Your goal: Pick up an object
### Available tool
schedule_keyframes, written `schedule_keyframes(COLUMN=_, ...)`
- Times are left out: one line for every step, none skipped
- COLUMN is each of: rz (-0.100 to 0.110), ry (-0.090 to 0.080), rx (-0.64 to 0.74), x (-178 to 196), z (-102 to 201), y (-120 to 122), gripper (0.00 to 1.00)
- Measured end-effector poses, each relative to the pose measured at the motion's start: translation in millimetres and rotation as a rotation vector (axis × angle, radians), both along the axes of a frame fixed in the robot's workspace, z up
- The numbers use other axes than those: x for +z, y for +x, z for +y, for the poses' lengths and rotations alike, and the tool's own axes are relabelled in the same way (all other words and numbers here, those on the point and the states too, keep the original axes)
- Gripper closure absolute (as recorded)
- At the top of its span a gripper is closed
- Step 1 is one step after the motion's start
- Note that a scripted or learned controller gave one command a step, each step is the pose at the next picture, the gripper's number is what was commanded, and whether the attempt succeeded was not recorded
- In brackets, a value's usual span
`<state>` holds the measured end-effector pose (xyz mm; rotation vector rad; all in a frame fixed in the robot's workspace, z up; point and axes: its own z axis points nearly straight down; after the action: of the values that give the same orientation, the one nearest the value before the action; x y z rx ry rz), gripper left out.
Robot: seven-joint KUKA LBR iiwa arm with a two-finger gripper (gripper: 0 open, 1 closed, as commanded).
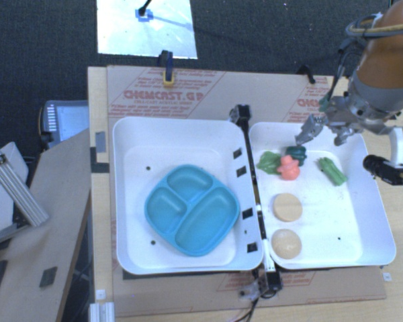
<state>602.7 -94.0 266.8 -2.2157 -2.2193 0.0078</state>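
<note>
My gripper [324, 134] hovers over the far side of the right bin [369, 213], its two fingers [307, 131] spread open with nothing between them. Just below and left of it lies a cluster of small toys: a teal piece [296, 154], a salmon-pink figure [289, 170] and a green leafy piece [269, 160]. A green pickle-like piece [332, 170] lies alone below the gripper. Two tan round discs [288, 207] [287, 243] sit nearer the front of the same bin.
The left bin [141, 139] holds a blue divided plate [191, 208]. A black ridge with clips [248, 173] separates the bins. A black part of the arm [384, 168] juts over the right bin's right edge.
</note>
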Motion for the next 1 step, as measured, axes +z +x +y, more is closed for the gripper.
schedule_keyframes(rz=-0.009, ry=-0.001, rx=0.001, x=5.0, z=0.1, y=1.7, gripper=0.00)
